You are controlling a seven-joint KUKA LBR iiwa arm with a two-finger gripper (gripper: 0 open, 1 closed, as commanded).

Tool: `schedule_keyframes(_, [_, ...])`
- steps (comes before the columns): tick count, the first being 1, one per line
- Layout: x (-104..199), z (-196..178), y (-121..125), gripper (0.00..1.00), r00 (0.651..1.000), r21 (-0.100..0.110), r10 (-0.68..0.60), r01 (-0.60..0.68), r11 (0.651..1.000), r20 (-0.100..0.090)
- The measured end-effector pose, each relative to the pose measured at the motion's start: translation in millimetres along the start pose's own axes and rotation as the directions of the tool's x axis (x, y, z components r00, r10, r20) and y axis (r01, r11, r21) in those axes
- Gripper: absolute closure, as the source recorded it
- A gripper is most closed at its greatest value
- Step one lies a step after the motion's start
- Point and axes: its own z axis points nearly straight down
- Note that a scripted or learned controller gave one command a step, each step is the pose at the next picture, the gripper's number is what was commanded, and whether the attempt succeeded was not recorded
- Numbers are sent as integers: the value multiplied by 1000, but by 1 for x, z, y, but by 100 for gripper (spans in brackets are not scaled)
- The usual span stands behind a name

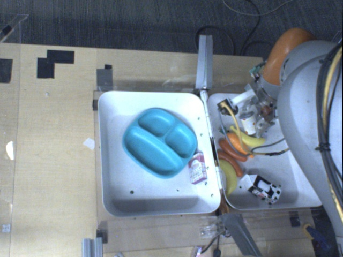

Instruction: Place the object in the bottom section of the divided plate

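Where glossy, blue plate [159, 141], three rounded wells

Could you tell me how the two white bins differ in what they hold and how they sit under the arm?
The left bin holds a blue divided plate and a small pink-labelled bottle lying beside it; the right bin holds a heap of toy food, including a banana. The left bin lies open to view; the right bin is partly covered by the arm, whose claw hangs over it. Both are shallow, white and rounded at the corners.
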Motion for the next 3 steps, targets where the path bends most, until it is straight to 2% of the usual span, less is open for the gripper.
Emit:
schedule_keyframes(1, [-6,1,11,100,991,1,-135,135,991,-1])
schedule_keyframes(2, [5,-141,-22,100,997,7,-79,79,997,11])
schedule_keyframes(3, [18,-88,-76,100,974,11,-227,226,974,12])
